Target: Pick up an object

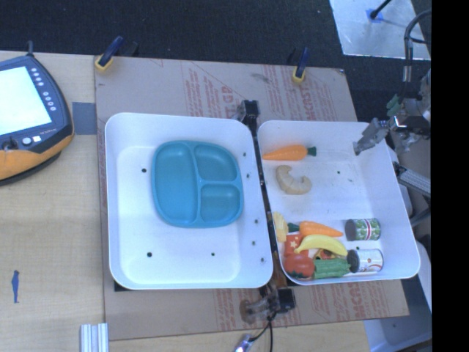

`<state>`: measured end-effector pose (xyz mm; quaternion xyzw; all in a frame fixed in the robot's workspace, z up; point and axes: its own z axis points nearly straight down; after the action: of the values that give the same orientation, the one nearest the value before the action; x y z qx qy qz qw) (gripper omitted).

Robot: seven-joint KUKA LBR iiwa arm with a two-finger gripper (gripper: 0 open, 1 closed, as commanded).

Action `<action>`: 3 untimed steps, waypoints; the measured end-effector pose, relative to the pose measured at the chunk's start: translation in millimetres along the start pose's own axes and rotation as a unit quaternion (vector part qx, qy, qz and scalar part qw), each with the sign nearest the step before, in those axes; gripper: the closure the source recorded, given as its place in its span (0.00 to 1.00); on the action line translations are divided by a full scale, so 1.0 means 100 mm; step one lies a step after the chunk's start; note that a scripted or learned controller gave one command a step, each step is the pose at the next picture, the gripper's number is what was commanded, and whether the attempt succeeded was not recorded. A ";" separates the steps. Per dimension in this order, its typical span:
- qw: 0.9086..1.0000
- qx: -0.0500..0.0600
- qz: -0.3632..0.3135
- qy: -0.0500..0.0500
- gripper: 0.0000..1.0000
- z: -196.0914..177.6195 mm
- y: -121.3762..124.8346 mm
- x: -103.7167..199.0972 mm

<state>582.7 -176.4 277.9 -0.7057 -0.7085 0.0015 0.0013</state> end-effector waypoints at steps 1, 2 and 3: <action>1.000 0.001 -0.001 0.000 0.00 1.87 -0.48 0.43; 1.000 0.000 0.000 0.000 0.00 1.86 0.41 0.83; 1.000 0.001 0.000 0.000 0.00 1.87 -1.00 0.62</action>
<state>481.4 -115.1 91.2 -0.7054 -0.7088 0.0019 0.0019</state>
